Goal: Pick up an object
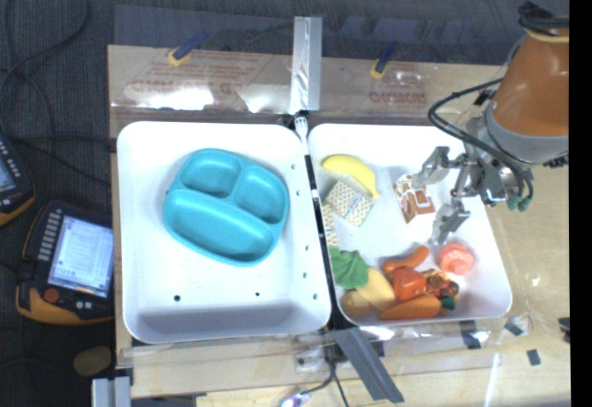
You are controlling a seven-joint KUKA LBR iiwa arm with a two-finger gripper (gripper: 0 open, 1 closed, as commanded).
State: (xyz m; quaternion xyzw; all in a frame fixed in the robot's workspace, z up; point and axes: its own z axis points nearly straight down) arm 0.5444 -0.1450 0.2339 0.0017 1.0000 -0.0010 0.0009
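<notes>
The hand (pixel 442 185) hangs spread and empty — the carton (pixel 413 196) just to its left, the pink toy (pixel 455 258) below.

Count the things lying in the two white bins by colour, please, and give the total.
Blue: 1, the divided plate
Yellow: 2, banana and a lump
Green: 1
Orange or red: 3
Pink: 1
Patterned white: 2
Total: 10
</notes>
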